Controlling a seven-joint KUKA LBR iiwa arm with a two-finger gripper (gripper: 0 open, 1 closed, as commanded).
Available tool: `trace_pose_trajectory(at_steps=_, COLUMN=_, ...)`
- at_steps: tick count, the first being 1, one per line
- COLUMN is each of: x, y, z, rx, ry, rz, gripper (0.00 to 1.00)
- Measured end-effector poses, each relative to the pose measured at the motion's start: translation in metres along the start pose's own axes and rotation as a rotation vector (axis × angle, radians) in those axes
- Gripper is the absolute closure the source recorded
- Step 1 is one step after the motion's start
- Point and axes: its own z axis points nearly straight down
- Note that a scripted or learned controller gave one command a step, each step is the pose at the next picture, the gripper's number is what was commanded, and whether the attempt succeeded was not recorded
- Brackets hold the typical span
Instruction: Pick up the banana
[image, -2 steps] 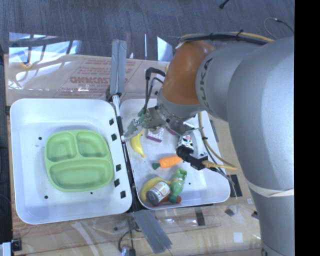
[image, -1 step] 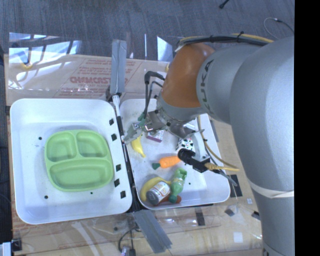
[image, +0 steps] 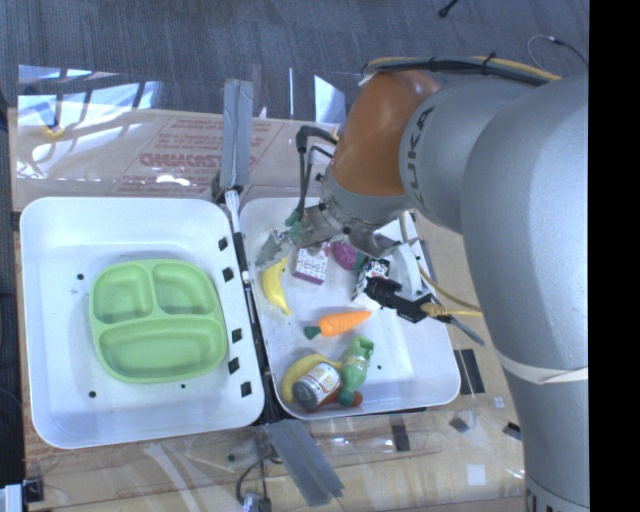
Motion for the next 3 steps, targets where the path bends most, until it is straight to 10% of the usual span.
trace_pose_trajectory(at_steps=1, x=0.03, y=-0.005, z=0.001, rx=0.004, ry=0.002, rz=-0.052, gripper=0.0)
trace_pose_trajectory(at_steps=3, x=-0.012, y=0.011, z=0.0, rx=0.0, ry=0.001, rz=-0.1, gripper=0.0)
